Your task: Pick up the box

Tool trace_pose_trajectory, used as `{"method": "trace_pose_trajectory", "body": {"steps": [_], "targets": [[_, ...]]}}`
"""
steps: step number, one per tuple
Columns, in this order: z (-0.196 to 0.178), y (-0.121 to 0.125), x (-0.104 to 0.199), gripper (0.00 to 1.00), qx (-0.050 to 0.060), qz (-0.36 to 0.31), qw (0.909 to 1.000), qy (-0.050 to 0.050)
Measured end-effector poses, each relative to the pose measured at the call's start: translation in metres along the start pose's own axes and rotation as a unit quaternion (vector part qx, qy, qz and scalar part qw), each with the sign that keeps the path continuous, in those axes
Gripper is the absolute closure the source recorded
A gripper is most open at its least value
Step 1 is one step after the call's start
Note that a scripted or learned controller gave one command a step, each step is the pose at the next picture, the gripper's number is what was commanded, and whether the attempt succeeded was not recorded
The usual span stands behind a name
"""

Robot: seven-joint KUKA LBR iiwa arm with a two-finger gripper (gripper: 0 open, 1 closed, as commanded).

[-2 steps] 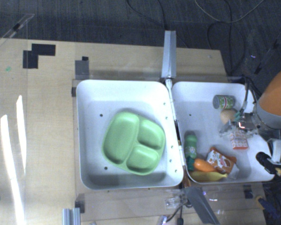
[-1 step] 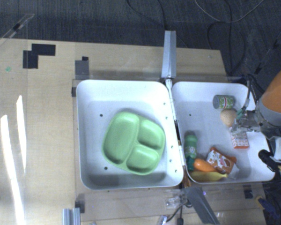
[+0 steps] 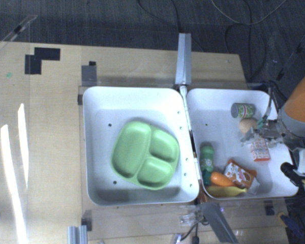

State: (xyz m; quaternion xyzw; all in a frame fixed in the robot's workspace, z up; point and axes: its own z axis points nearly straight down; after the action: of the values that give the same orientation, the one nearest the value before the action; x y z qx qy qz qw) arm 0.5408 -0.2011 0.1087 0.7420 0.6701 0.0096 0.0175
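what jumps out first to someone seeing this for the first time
The big green divided plate in the left bin catches the eye first. Next, the right bin with its clutter: a small can, a green bottle and an orange box, with the tool at the right edge.

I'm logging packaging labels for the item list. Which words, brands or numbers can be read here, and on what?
None can be read.
Small white-and-red box: print too blurred.
Orange-red snack packet: white patch, no legible letters.
Green-labelled can: label too small.
Green bottle: label blurred.
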Motion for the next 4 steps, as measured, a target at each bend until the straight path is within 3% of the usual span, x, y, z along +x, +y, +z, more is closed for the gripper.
{"method": "trace_pose_trajectory", "body": {"steps": [1, 2, 3, 4], "targets": [[-0.059, 0.024, 0.004, 0.0, 0.018, 0.119, 0.9927, 0.002], [0.017, -0.004, 0.008, 0.0, 0.012, 0.105, 0.9944, 0.004], [0.002, -0.046, 0.017, 0.0, 0.02, 0.207, 0.9781, 0.001], [-0.072, -0.023, 0.036, 0.0, 0.018, 0.247, 0.9689, 0.0]]}}
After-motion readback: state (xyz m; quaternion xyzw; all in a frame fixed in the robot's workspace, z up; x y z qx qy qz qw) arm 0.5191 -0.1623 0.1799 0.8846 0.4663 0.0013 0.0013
